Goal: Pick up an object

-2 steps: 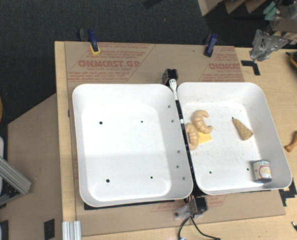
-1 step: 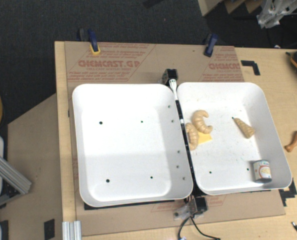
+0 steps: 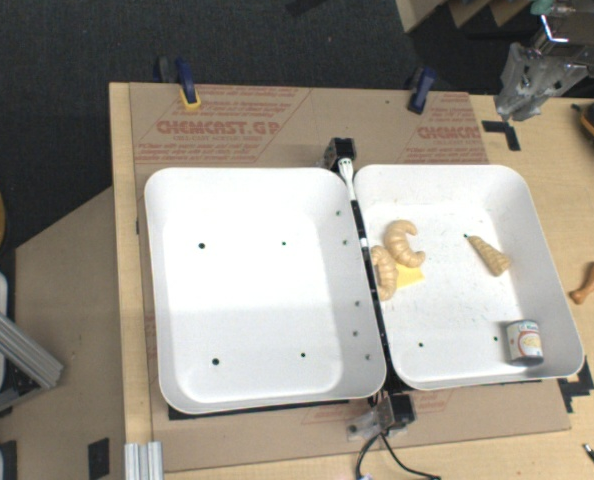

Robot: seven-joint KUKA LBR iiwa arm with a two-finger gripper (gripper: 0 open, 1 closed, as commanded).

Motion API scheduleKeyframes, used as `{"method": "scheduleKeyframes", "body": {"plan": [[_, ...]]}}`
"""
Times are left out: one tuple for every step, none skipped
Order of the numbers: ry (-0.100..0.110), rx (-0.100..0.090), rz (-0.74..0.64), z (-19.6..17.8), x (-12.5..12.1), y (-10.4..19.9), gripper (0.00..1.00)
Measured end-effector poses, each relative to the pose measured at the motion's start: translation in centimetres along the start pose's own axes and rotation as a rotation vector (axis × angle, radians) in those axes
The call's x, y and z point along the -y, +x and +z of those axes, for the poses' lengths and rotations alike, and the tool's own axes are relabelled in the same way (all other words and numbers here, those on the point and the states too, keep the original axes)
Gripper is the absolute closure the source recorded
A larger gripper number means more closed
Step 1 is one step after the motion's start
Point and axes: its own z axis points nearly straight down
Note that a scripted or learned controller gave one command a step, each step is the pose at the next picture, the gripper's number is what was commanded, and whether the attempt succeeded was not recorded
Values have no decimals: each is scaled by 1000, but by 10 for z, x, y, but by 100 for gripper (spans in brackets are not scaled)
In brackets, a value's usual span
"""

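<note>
A brown board point(image 3: 277, 118) printed with red lettering is laid on the bench, and two shallow white bins are set on it side by side, clipped together along their shared edge. In the right bin point(image 3: 537, 258), a curved pale croissant-like piece point(image 3: 402, 241) is seen near the dividing edge, touching a second tan pastry piece point(image 3: 384, 270) that lies partly over a small yellow square point(image 3: 409, 279). A cone-shaped tan piece point(image 3: 491, 256) is placed apart from these, toward the bin's far right side, and a small can point(image 3: 524, 341) is stood in the near right corner. The left bin point(image 3: 167, 268) is marked by four dark dots on its floor. The gripper point(image 3: 537, 73) is seen at the upper right, outside both bins and well apart from all of the objects, held over the bench beyond the right bin's far corner. Nothing is seen between its metal parts, and whether it is spread or closed cannot be told. Two blue clamps point(image 3: 187, 80) are fixed at the board's far edge.
</note>
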Motion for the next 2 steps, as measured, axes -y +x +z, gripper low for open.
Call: {"method": "scheduleKeyframes", "body": {"plan": [[4,1,1,18,58,27,100],[1,2,5,18,55,26,0]]}}
